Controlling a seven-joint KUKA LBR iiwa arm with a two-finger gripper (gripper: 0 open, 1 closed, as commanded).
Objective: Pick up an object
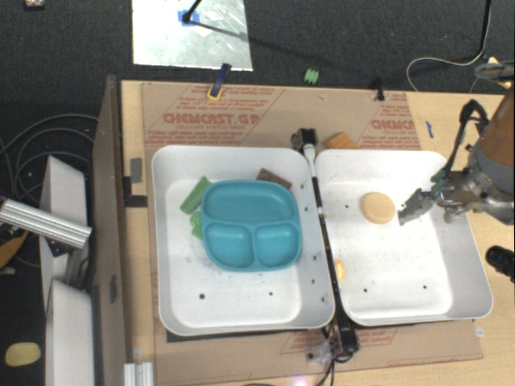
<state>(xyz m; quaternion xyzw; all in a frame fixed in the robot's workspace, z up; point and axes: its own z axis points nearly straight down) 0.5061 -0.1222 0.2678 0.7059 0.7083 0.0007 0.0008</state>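
Right bin point(451, 300): tan round disc point(377, 207). Left bin point(173, 296): blue tray point(249, 223). Hand point(414, 206) beside disc, state unclear.

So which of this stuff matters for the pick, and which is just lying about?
In play:
claw, over the right bin
tan round object, just left of the claw

Lying about:
blue divided tray in the left bin
green pieces beside the tray
brown piece behind the tray
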